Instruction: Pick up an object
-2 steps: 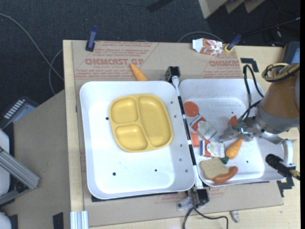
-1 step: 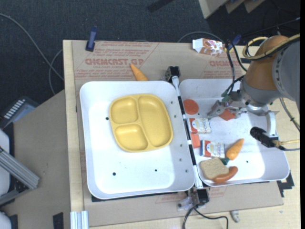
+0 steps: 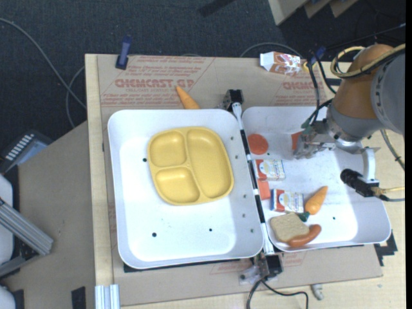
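Camera view from above, at a slant: two shallow white bins sit side by side on a cardboard-covered table [image 3: 161, 76]. In the left bin [image 3: 129, 237] lies a yellow plate with three compartments [image 3: 190, 165]. The right bin [image 3: 367, 227] holds small toy foods: a red-orange round disc [image 3: 258, 143] near the divider, a small packet [image 3: 271, 168] below it, a second packet [image 3: 286, 201] lower still, an orange carrot [image 3: 316, 199] just beside that packet, and at the near edge a slice of bread [image 3: 288, 226] with a sausage [image 3: 304, 237] lying against it. Another carrot [image 3: 187, 98] rests on the table behind the left bin. The grey arm [image 3: 380, 102] reaches in from the right, and its pincer [image 3: 308, 141] is low over the back part of the right bin, right of the disc. Whether the pincer is spread or pressed together cannot be told, and nothing is visibly between its tips.
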`<state>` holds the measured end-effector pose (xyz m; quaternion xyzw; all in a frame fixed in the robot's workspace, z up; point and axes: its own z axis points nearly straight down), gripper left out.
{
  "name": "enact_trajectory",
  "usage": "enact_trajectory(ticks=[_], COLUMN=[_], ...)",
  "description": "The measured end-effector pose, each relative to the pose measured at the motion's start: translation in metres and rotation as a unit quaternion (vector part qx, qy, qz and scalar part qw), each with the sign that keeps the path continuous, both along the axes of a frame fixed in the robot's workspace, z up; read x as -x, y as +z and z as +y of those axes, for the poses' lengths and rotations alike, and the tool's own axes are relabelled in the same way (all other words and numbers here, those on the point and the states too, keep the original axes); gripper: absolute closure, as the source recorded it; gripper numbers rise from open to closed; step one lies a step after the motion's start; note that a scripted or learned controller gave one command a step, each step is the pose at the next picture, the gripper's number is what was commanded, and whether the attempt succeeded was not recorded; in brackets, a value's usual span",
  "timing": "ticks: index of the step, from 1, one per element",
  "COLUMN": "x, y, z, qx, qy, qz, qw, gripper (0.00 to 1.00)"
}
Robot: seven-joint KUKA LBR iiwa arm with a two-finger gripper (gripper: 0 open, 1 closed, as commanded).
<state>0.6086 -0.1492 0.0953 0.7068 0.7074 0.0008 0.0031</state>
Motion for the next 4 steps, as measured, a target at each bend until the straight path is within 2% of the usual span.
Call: enact_trajectory(ticks=[1, 2, 3, 4], x=[0.0, -0.058, -0.059, -0.016], y=[0.0, -0.01, 0.0, 0.091], z=[0.0, 0.001, 0.0, 0.105], qx=[0.0, -0.0012, 0.0, -0.0027], qy=[0.0, 0.0, 0.001, 0.001], qz=[0.0, 0.002, 0.0, 0.002], qw=[1.0, 1.0, 1.0, 1.0], gripper=[0.0, 0.0, 1.0, 1.0])
